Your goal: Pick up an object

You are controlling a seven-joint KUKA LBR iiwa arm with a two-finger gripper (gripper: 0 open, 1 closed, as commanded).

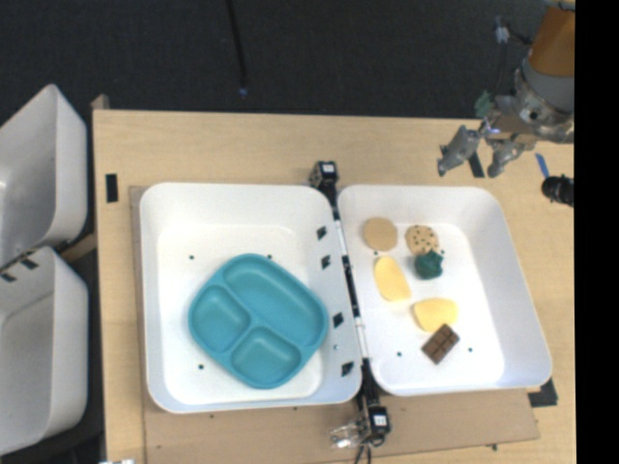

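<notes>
While the gripper (476, 159) hangs up in the upper right of the frame, over the bare wood bench (242, 148) just past the top rim of the right bin (522, 288), nothing has been picked up yet. Its two fingers are spread apart, and there is nothing between them. All the things to pick sit low in the right bin, right of the middle of the frame. There is a round tan cookie (380, 233), and near it a cookie with dark chips (420, 237). A small teal lump (428, 264) touches the chip cookie from below. Under those lie a pale yellow oval piece (391, 279), a yellow wedge (434, 312), and a little brown chocolate bar (440, 343) just beside the wedge. The left bin (155, 288) holds a teal plate with three sections (257, 319). So I think the job is only at the start. The arm must move over the right bin, go down on one thing, close on it, and lift it. The flat pieces look hard to pinch.
</notes>
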